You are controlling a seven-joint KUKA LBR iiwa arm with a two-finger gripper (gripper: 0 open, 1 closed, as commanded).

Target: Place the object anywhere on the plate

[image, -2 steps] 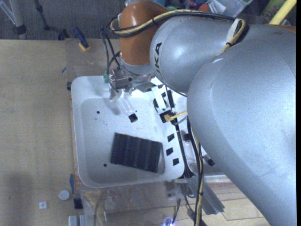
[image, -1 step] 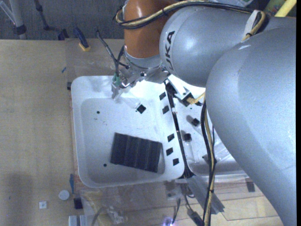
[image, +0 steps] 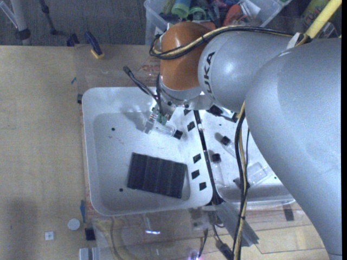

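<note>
While the fingers (image: 154, 119) hang over the left bin (image: 97, 145), their state stays unclear.

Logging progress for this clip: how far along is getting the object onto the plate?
Done: nothing yet; the dark plate in the left bin carries no object. In hand: the pincer is low over the back of that bin, apart from the plate, with a small greenish bit at its tip; too blurred to tell whether it is held. Left: bringing the object over the plate and setting it down.
</note>
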